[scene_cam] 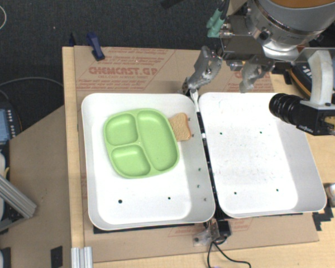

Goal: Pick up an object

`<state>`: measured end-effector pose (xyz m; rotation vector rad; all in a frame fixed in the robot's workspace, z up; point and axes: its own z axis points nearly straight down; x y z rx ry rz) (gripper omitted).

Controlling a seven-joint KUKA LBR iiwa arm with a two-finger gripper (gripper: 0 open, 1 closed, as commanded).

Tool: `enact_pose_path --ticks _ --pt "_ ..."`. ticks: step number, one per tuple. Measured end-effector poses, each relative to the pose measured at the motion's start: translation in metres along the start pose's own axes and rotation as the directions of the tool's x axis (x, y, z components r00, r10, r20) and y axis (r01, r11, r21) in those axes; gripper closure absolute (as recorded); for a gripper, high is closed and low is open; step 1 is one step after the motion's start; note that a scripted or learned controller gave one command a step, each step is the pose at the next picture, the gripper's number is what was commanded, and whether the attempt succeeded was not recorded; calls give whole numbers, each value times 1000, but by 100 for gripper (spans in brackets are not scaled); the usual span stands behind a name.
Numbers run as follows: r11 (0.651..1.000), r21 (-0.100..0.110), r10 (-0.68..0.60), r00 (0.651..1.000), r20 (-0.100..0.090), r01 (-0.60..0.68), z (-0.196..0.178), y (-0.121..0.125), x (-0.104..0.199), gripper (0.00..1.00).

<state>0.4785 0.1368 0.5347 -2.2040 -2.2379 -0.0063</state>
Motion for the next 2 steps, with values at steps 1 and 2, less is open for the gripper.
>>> enact_pose_path --ticks 1,2 --pt "1000 0 11 1000 2 -11 0 1 30 0" --pt "1000 -1 12 1000 1 -12 0 2 57 0"
